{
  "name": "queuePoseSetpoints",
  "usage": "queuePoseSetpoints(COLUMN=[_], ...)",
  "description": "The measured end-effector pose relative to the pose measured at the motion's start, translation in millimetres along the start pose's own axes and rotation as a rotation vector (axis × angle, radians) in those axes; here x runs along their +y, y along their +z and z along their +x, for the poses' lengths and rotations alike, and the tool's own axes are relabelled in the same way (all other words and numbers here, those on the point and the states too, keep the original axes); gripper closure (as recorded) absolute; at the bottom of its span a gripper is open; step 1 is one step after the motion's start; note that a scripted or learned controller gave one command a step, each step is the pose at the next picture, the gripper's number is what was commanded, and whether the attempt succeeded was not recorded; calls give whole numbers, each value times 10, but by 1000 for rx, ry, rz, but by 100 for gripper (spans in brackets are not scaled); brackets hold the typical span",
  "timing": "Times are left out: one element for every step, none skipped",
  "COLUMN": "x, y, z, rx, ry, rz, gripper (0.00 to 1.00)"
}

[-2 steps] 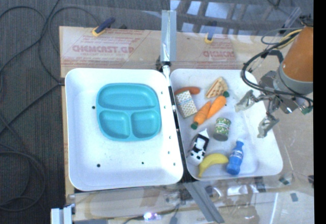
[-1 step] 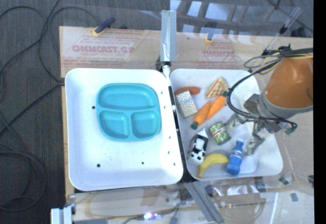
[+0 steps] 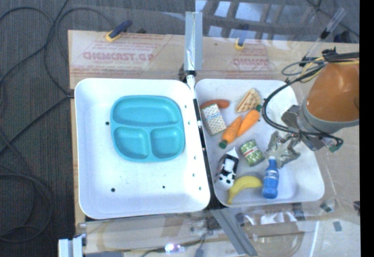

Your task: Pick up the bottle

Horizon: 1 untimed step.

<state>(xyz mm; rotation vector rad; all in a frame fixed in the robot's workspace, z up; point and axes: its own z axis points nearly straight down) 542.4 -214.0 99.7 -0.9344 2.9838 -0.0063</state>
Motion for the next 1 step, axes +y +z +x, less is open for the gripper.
queuePoseSetpoints(x=[745], y=[-1212], z=[-551], rx=[7], ry=[40], rz=[-8], gripper=[100])
